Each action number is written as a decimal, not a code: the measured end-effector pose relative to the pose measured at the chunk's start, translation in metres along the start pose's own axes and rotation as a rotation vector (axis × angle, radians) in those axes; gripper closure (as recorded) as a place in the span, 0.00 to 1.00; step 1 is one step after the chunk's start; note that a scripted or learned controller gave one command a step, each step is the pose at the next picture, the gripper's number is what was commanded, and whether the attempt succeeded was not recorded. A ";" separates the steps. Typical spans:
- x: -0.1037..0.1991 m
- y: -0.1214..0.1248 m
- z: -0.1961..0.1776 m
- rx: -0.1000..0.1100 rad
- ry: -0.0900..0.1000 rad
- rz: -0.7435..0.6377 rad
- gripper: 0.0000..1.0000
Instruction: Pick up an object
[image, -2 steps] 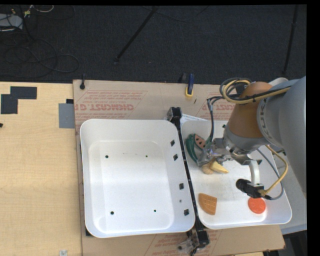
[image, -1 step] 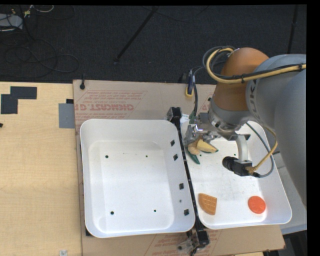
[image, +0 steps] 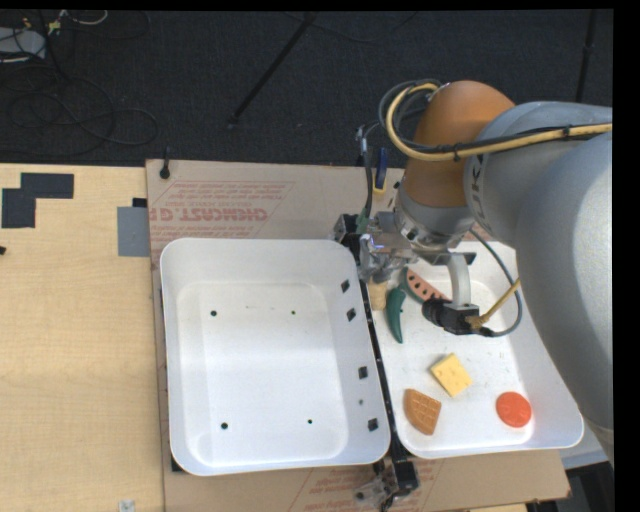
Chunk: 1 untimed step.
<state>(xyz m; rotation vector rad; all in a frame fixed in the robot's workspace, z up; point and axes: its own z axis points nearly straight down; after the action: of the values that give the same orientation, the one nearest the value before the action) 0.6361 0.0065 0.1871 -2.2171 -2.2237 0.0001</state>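
Observation:
My gripper (image: 386, 264) hangs low over the far left corner of the right bin (image: 545, 425), close to the wall between the two bins. Just below it lie a curved green piece (image: 397, 312), a pale yellow bit (image: 378, 296) and a pinkish-brown strip (image: 425, 288). Nearer the front of that bin sit a yellow block (image: 452, 376), an orange-brown wedge (image: 422, 411) and a red-orange disc (image: 514, 409). The wrist hides what is right under the gripper.
The left bin (image: 185, 350) stands beside the right one, sharing a dividing wall (image: 364, 340). A black cable plug (image: 450, 318) dangles from the arm over the right bin. Both bins rest on cardboard (image: 250, 205).

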 end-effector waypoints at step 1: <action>0.068 0.009 -0.202 -0.018 0.003 -0.005 1.00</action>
<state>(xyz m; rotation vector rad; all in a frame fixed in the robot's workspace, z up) 0.6456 0.0739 0.3889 -2.2196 -2.2364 -0.0227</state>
